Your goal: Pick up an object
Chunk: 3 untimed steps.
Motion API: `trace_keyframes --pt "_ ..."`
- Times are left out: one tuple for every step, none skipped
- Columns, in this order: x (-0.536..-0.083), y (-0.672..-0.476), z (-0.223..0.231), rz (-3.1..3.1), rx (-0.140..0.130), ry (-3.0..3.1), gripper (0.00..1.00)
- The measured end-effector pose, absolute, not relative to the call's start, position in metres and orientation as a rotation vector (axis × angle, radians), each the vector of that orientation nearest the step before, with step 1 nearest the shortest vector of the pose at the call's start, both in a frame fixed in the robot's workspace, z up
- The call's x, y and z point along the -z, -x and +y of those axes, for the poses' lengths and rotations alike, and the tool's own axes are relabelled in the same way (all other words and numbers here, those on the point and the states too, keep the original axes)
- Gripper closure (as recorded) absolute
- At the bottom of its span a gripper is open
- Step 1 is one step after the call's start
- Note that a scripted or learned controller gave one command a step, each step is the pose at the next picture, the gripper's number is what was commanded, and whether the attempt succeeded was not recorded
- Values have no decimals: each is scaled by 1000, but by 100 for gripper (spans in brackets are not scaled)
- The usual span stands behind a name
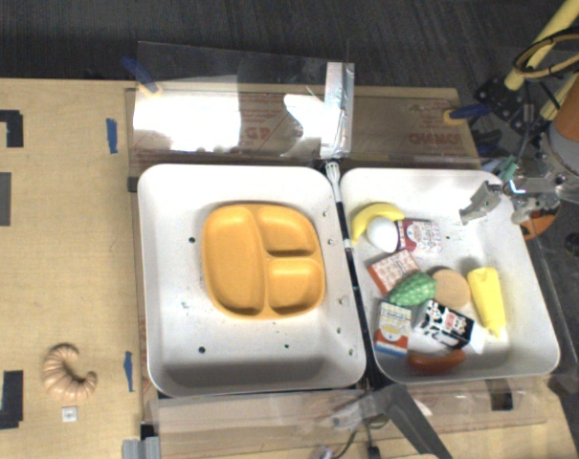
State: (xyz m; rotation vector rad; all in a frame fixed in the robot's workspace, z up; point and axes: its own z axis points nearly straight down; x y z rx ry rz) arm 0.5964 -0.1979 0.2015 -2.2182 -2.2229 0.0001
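White plastic — two bins: the left bin [165, 256] holds one orange divided tray [263, 258]; the right bin [533, 295] holds about ten toy foods, clustered toward seven o'clock, among them one banana [375, 217] and one corn cob [487, 299]. The gripper [504, 199] hangs at the right bin's two o'clock corner — whether its jaws are open I cannot tell; nothing shows between them.

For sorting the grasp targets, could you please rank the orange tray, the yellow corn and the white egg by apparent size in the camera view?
1. Orange tray, by far the largest.
2. Yellow corn.
3. White egg, smallest.
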Motion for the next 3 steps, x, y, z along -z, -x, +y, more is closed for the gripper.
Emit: trace_keyframes --pt "-100 -542 -211 -2037 18 2372 0" --pt "-213 -503 -213 -2176 5 2276 0" --pt "-106 -528 -207 -1918 6 2468 0"
